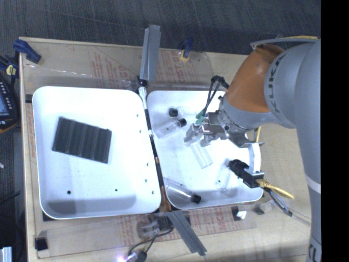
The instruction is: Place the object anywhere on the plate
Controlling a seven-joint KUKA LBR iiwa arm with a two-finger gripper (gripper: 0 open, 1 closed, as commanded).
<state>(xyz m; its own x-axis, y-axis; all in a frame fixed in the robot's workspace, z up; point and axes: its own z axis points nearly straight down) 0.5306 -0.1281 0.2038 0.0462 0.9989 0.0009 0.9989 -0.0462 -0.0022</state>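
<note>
Gripper (204, 130) first: it hangs low in the right bin (174, 154), on the grey arm (283, 86) with the orange band. I cannot tell if it is clenched or let go, and nothing can be seen held in it.

Nearest, by the front wall of the right bin, lies a clear tube with a black cap (182, 192). A bit further back, a second clear tube (203, 157) lies just below the gripper; I cannot tell if they touch. The dark ribbed plate (82, 140) lies flat in the left bin (82, 184), well apart from the tubes. Further back, a third tube (169, 126) lies near the wall between the bins, with a small black cap (173, 112) just behind it.
</note>
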